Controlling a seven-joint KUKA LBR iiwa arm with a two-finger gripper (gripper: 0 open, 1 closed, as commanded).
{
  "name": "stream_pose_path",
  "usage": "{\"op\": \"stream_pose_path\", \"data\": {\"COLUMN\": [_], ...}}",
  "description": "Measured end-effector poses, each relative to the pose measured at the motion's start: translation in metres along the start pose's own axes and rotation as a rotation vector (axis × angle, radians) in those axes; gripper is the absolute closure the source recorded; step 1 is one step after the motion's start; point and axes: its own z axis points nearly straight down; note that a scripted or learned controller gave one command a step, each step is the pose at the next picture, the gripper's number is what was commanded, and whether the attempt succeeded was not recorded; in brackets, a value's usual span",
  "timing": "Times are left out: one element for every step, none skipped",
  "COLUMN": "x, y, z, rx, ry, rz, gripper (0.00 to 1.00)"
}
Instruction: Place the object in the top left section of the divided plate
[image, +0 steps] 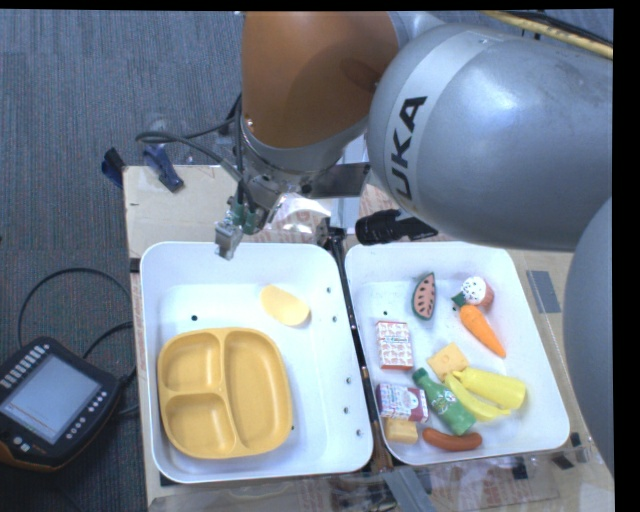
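While the end effector (229, 240) hovers over the left bin's (330, 440) far rim, grip state impossible to tell, the pale yellow chip (285, 305) lies just beyond the divided plate (225, 392). Flat and thin, it could slip any pinch.

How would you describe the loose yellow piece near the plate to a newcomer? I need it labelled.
Look in the left white bin, just above the yellow divided plate. The pale yellow oval piece lies flat on the bin floor, apart from the plate. It is the bin's sole loose item.
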Motion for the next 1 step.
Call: {"op": "stream_pose_path", "data": {"x": [-0.0012], "y": [0.0], "z": [-0.0082], "rx": [0.001], "ry": [0.001], "rz": [0.002], "gripper": [1.0]}}
